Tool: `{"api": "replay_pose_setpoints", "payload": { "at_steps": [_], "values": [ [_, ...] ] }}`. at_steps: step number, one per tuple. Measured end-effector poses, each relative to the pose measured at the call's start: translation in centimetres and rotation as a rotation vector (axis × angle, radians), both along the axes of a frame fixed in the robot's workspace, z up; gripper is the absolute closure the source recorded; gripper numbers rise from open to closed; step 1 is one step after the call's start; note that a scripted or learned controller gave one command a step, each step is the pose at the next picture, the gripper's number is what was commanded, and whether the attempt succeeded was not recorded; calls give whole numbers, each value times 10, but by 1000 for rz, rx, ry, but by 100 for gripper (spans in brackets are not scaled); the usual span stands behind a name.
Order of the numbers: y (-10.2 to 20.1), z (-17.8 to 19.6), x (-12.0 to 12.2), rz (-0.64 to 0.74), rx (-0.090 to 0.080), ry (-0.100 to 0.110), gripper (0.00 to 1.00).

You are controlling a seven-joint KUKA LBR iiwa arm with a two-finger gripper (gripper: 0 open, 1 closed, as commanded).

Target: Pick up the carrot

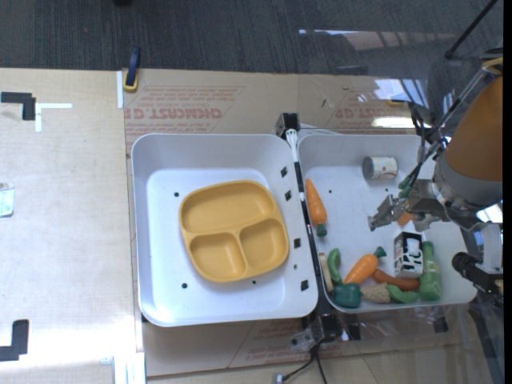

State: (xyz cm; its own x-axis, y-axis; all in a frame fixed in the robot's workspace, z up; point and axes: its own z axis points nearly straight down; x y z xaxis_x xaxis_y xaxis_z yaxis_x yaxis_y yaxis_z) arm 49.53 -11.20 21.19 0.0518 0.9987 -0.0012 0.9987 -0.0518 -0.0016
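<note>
Camera view gives you two carrots in the right bin [352,154]. One carrot [316,205] lies along the bin's left wall, its long axis running up and down the frame, green top toward the near edge. A second carrot [362,267] lies slanted nearer the front, green top up and right. Beside it stands a black-and-white carton [410,254]; its print is too small to read. The gripper [394,212] hangs right of the first carrot; you cannot tell its opening.
</note>
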Motion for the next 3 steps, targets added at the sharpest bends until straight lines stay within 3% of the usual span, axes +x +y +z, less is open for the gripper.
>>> {"api": "replay_pose_setpoints", "payload": {
  "at_steps": [1,2,3],
  "values": [
    [-8,-113,-18,174,3,2,0],
    [-10,-101,-12,164,-4,-16,100],
    [-9,-103,-14,166,-1,-9,0]
  ]
}}
